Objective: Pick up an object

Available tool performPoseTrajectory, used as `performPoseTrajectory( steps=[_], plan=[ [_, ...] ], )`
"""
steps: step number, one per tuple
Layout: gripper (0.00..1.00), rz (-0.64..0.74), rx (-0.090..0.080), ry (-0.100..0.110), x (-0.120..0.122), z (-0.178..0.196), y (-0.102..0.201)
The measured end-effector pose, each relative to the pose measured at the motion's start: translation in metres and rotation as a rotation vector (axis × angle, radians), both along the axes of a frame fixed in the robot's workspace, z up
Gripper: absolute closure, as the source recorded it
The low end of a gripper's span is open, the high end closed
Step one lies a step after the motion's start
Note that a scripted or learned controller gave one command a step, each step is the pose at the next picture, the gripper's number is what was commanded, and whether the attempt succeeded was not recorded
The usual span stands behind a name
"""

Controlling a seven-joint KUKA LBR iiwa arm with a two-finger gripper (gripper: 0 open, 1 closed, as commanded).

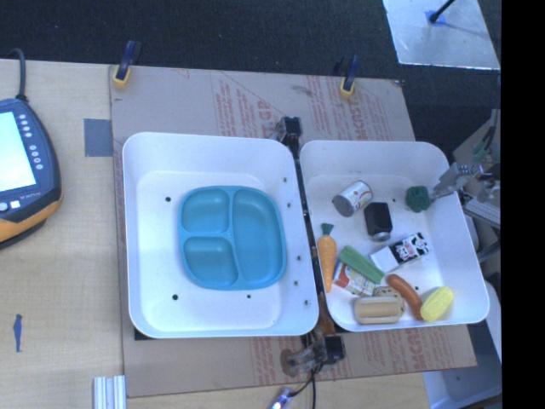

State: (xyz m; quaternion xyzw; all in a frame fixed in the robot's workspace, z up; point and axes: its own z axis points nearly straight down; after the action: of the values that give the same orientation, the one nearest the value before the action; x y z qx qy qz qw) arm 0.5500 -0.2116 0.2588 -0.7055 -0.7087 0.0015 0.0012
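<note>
Nearest me, at the near edge of the table (68, 313), a small clamp fitting (311, 356) sits below the seam where the two bins meet. From there I work down by size. On the left, the left bin (140, 228) carries a blue divided plate (232, 237) lying flat at its centre. Beside it, the right bin (464, 237) holds all the candidates: a carrot (327, 261) along its left wall, a green flat piece (361, 264) next to that, a tan bread-like block (377, 310) at the near side touching an orange sausage shape (405, 294), a yellow lemon-like item (437, 303) near the near-right corner, a black cylinder (378, 220) in the middle, a silver can (352, 198) tipped just left of it, a small black-and-white carton (409, 250), and a dark green round thing (417, 198) toward the far right.

At the right edge, the gripper (444, 186) reaches in just beside that green round thing. I cannot tell whether the jaws are released or clenched; they are too small and blurred from here, and nothing is visibly between them.

My read is that this is the approach step, with no pick made yet. Next I would want the jaws centred over a single object, probably the green one, then lowered squarely to avoid the bin wall.
</note>
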Motion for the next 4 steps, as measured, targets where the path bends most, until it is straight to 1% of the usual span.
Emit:
performPoseTrajectory(
  steps=[1, 2, 3, 4],
  plan=[
    [0.00, 0.002, 0.000, 0.003, 0.045, -0.144, 0.055],
    [0.00, 0.002, -0.001, 0.001, 0.026, -0.167, 0.076],
    [0.00, 0.003, -0.002, 0.000, 0.048, -0.167, 0.095],
    [0.00, 0.002, 0.002, 0.010, 0.093, -0.164, 0.086]
  ],
)
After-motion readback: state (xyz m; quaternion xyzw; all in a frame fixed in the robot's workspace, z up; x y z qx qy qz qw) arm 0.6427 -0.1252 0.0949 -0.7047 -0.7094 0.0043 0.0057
